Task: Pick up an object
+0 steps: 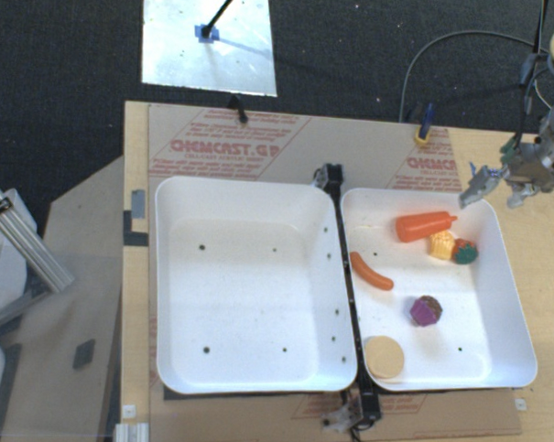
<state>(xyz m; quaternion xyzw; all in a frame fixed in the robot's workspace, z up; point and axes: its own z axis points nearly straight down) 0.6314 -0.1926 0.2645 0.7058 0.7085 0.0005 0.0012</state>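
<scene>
White plastic forms both shallow bins on my bench. The left bin [247, 287] and the right bin [507, 299] sit side by side, touching along a dark central divider [344, 292].

Hand status: my gripper [499, 184] is positioned above the far right corner of the right bin, over the rim and raised clear of the contents. Two fingers are visible, spread apart, one toward the bin and one toward the right edge of the view. Nothing lies between them; I have hold of no object.

Candidate objects, all in the right bin:
- Orange carrot-shaped piece [424, 226], lying flat in the far part of the bin, nearest my gripper but well apart from it.
- Yellow block [442, 244], just beside the carrot-shaped piece on its near side.
- Green piece [465, 253], touching the yellow block on its right.
- Orange-red sausage-shaped piece [371, 271], lying at a slant near the divider.
- Purple piece [426, 310], near the bin's middle.
- Tan disc [384, 356], flat in the near left corner, against the divider.

Surroundings: the bins rest on a brown board [262, 146] with red lettering. A blue-and-yellow clamp [424, 130] sits at the board's far edge.
</scene>
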